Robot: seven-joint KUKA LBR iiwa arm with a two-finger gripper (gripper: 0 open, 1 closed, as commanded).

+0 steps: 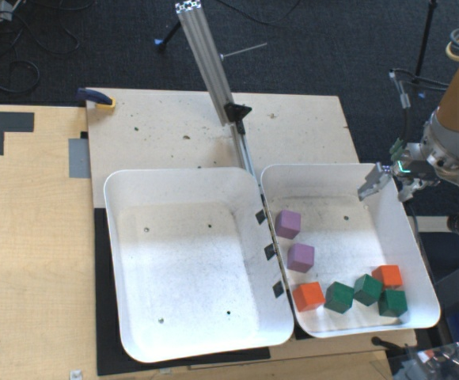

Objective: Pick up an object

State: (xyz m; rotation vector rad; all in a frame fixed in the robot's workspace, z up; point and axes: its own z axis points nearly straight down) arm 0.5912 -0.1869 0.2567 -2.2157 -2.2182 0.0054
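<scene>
Blocks lay in right bin (419,244): green blocks (367,289) and orange block (309,295) along front wall, purple blocks (288,222) behind. Gripper (389,179) hovered at bin's far right rim, grasp state indeterminate. Step judged: approach. Next move: descend onto one block.

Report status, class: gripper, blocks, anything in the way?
Gripper over right bin's upper right rim, nothing held. Seven blocks in that bin: purple, orange, green. Path clear.
</scene>
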